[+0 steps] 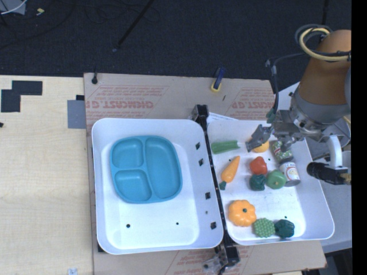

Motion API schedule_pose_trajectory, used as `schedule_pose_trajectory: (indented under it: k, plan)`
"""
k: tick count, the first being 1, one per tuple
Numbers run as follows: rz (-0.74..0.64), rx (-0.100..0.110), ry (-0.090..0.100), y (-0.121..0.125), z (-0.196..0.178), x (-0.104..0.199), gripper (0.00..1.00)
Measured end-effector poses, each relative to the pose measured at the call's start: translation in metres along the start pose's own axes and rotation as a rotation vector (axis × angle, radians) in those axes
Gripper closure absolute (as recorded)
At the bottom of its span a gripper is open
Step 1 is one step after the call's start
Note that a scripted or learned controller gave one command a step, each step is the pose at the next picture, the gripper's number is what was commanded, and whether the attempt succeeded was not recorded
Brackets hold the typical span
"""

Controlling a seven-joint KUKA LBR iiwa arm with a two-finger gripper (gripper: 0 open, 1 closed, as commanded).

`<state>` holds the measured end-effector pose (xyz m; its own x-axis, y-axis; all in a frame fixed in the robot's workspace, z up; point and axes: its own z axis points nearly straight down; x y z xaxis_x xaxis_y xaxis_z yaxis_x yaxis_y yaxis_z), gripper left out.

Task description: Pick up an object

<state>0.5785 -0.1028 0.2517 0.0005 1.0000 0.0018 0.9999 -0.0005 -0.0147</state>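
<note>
Hovering over the yellow toy (261,148), the end effector (269,139), grip unreadable, risks nudging the nearby can (291,173).

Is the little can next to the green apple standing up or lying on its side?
Lying on its side. The can shows its labelled wall along its length, on the floor of the right bin beside the green apple.

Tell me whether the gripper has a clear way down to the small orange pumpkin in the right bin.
Probably yes. The pumpkin lies uncovered, with only the green bumpy ball close beside it; the gripper hangs over the bin's far side.
</note>
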Motion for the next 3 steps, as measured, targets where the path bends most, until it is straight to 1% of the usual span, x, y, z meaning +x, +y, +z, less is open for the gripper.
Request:
schedule_pose_trajectory:
  k: [1,2,3]
  plan:
    - [-0.002,-0.011,-0.001,0.002,-0.007,0.0,0.0]
    - [-0.001,-0.005,0.0,-0.008,0.05,-0.003,0.0]
    - [-0.001,-0.005,0.0,-0.007,0.114,0.004,0.0]
